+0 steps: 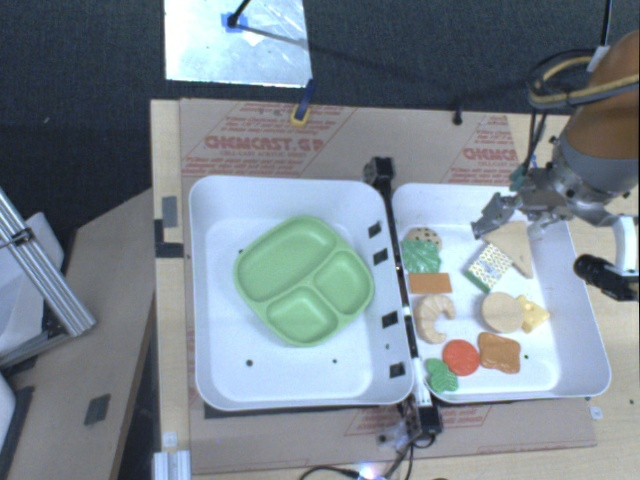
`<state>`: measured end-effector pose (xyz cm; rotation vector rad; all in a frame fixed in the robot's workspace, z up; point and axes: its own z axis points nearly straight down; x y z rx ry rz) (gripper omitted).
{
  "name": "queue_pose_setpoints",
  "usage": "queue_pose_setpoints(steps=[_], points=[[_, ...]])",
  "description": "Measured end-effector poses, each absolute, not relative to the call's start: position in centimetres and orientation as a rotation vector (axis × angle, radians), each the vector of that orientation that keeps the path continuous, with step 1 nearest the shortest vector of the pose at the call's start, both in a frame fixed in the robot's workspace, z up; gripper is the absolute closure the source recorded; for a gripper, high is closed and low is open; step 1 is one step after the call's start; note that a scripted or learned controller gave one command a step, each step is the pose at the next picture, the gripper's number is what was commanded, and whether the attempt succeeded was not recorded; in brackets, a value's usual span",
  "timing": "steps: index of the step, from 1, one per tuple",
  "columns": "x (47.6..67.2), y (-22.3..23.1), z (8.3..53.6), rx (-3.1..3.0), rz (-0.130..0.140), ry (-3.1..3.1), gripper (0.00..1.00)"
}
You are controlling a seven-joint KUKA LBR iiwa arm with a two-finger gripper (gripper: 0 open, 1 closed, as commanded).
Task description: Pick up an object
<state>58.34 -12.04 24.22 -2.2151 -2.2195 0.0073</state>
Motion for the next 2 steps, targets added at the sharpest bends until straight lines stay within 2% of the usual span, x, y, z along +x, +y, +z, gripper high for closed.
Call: queue_pose_setpoints(steps=[1, 2], points=[[58.5, -12.0, 24.7, -2.218, -0.002, -2.226, 0.00], [59.1, -12.7, 18.9, -2.219, 0.003, -2.221, 0.00]])
